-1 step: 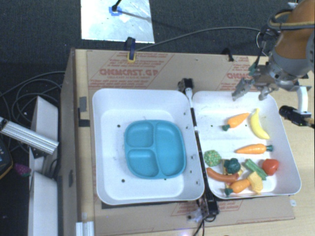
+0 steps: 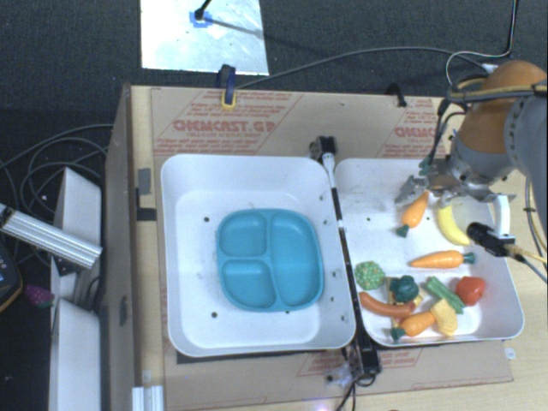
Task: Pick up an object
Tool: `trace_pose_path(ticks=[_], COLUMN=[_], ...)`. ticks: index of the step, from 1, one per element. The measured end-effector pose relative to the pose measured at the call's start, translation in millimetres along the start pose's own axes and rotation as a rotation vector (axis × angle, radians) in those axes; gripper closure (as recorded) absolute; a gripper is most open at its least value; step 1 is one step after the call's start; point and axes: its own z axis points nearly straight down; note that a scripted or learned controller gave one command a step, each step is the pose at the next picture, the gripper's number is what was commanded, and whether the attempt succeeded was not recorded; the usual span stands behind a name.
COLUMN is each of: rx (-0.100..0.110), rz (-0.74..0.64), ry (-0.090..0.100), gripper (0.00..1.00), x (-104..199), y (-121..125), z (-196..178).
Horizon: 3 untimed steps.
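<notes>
Light falls evenly and fairly bright from overhead, with soft, short shadows inside the two white bins [image 2: 257, 171]. A foil sheet [image 2: 205, 22] behind the left bin glares white. Focus is slightly soft, with mild grain on the dark floor [image 2: 60, 50].

Toy food [image 2: 419, 294] crowding right bin's [image 2: 368, 187] front — bare floor behind.

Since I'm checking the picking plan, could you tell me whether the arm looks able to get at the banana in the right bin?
Probably yes. The banana lies apart from the other toy food, just below the hand, with nothing on top of it. The nearest thing is a carrot to its left.
</notes>
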Motion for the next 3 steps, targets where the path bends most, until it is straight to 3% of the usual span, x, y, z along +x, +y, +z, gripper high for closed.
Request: trace_pose_path(ticks=[1, 2, 3], rx=[-0.008, -0.008, -0.004], rz=[-0.002, -0.002, -0.003], ry=[-0.002, -0.002, 0.0], gripper=[1.0, 0.0, 0.0], x=[0, 0, 40], y=[2, 2, -1], z=[-13, -13, 19])
